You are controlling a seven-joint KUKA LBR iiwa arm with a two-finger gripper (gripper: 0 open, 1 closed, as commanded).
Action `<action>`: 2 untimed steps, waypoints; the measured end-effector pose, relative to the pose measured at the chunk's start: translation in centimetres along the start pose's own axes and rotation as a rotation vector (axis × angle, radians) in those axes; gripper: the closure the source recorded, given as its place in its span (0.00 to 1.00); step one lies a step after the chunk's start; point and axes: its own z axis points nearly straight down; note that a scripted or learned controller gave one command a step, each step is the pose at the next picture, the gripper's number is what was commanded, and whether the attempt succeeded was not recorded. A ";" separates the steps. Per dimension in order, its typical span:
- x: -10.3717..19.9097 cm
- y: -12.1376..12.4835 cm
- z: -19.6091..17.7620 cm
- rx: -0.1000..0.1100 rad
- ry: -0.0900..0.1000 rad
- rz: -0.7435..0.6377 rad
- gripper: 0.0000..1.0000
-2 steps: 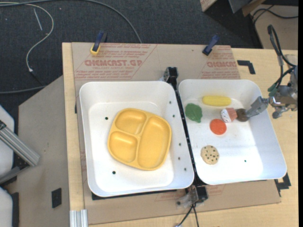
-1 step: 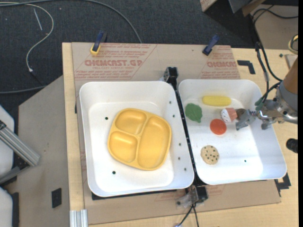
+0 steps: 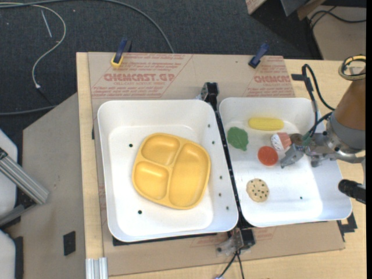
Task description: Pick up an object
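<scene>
Right bin (image 3: pixel 302 211): your pincer (image 3: pixel 289 153) sits low beside the red tomato (image 3: pixel 268 156), fingers apart, nothing held. The tomato looks light, smooth plastic, likely slippery; grip across its widest part.

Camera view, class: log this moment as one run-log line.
gripper: low in right white bin | beside: red round toy | held: nothing seen | left white bin: yellow divided plate

On the desk (image 3: pixel 93 156), the left shallow white bin (image 3: pixel 110 121) holds a yellow divided plastic plate (image 3: pixel 171 170). In the right white bin (image 3: pixel 308 208), a green leafy toy (image 3: pixel 238 138) lies at nine o'clock, a yellow corn cob (image 3: pixel 265 123) at twelve, a round red toy (image 3: pixel 268 156) centrally, and a speckled cookie (image 3: pixel 257 190) at six.
</scene>
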 end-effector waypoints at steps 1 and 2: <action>-0.2 0.2 4.2 -0.001 0.000 0.000 0.00; -0.3 0.3 2.9 -0.005 -0.002 0.000 1.00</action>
